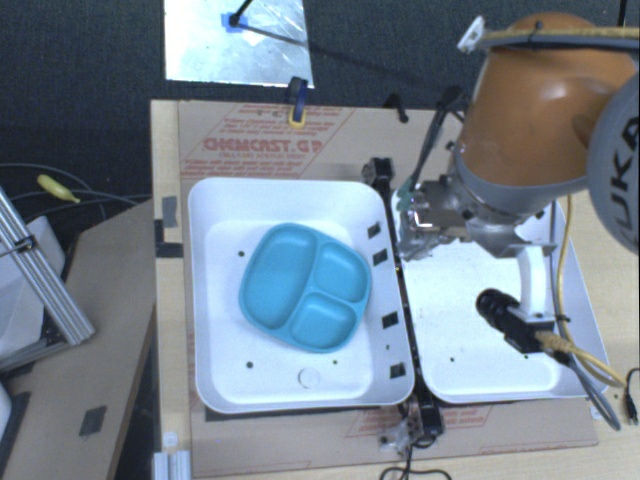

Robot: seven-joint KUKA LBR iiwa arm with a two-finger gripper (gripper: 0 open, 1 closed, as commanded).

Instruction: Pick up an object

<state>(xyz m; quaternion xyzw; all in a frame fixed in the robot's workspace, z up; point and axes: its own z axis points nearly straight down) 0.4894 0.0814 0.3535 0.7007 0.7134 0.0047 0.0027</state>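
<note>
Hovering end effector [418, 220] above left rim of right bin [470, 373]; grip state unclear

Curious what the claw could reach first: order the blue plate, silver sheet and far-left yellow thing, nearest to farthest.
From the gripper:
1. Blue plate, in the left bin.
2. Silver sheet, beyond the bench, at top.
3. Yellow thing, off the bench, far left.

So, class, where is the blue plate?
In the camera view, the blue plate lies in the middle of the left bin, with the arm over the right bin.
</note>
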